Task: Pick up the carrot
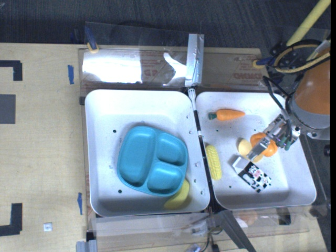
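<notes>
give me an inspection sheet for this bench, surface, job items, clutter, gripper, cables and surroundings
Surface: two white bins, left bin, right bin, on a wooden bench.
Job's things: carrot lying near the right bin's far edge, apart from the gripper.
Clutter: blue divided plate, corn cob, orange item, black-and-white item.
Gripper: gripper low over the right bin's clutter.
Cables: black and yellow cables at upper right.
Surroundings: dark floor.

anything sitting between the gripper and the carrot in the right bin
Nothing visible does. The carrot lies alone near the bin's far wall, with bare floor between it and the gripper, which is low over an orange item further along.
</notes>
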Available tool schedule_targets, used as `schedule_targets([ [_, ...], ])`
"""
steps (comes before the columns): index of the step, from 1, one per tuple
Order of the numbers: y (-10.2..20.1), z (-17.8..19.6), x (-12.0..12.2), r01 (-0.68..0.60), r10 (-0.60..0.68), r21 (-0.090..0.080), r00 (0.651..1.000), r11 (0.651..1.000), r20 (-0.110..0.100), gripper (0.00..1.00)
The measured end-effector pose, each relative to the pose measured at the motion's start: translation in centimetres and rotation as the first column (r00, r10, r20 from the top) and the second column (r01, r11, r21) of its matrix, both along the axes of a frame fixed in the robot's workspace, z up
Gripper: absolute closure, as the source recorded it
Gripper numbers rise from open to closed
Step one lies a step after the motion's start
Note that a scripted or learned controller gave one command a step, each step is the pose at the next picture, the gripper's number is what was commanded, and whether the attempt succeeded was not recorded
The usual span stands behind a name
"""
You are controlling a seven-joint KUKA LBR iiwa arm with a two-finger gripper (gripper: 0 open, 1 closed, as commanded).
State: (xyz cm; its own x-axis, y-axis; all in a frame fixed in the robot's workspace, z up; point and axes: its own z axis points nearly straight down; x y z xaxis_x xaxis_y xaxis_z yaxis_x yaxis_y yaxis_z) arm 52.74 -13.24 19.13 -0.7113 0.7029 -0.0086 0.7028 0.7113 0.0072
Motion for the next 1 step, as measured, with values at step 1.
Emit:
schedule_targets([
  [1, 9.12, 3.04, -0.44, -0.054, 0.054, 0.002, 0.999, 0.999, -0.004, 1.00],
])
